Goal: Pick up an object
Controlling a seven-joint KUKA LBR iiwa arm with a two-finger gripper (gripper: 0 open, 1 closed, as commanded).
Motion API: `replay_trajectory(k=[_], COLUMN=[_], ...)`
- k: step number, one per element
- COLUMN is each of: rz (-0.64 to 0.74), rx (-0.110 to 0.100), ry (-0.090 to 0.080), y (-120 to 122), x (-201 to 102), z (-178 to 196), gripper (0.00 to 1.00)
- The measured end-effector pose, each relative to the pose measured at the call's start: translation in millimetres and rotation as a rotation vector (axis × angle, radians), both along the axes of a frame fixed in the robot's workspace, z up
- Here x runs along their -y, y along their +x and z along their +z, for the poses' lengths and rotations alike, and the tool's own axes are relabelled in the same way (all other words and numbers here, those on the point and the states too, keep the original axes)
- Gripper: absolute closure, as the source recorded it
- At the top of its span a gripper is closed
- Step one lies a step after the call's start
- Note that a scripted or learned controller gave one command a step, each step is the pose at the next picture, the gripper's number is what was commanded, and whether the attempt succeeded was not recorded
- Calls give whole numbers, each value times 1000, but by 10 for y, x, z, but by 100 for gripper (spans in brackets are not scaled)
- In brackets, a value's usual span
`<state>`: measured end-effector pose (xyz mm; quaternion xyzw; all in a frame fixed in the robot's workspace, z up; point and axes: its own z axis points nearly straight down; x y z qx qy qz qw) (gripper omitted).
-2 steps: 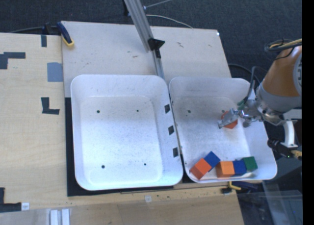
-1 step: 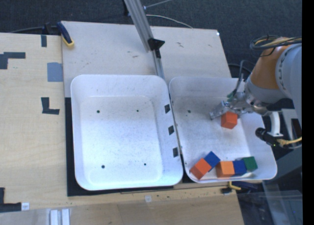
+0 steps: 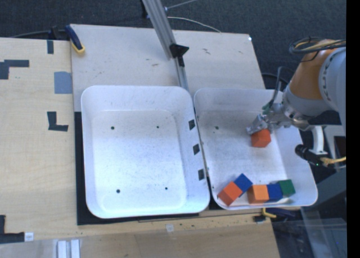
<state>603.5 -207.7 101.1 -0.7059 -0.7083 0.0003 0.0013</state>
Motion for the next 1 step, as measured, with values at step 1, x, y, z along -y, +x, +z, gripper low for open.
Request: replay_trajectory(k=[1], rz=[6], rx=[12], ry=[-1], y=[542], x=[-678], z=[836], gripper=[100])
